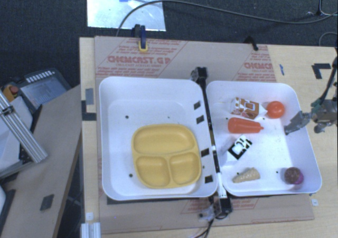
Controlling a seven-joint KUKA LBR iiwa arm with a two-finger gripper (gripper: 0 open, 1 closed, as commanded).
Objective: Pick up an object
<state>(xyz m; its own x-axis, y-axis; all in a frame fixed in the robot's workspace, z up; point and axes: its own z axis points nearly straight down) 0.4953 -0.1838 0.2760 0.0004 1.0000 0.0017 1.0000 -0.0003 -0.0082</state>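
Note:
The right bin [301,150] holds several small objects. An orange carrot-shaped piece [245,125] lies in its middle, with a white and orange printed packet [246,107] just behind it. A round orange ball [274,109] sits next to the packet. A black and white block [241,147] lies nearer the front, with a beige wedge [246,175] at the front. A dark purple ball [293,175] rests in the front right corner. My gripper [307,124] hangs over the bin's right rim, right of the orange ball. It stands open with nothing between its fingers.
The left bin [121,100] holds a yellow divided plate [166,155]. A black clip strip [207,126] runs between the two bins. Cardboard lies under both bins. A grey side table [37,158] stands at the left.

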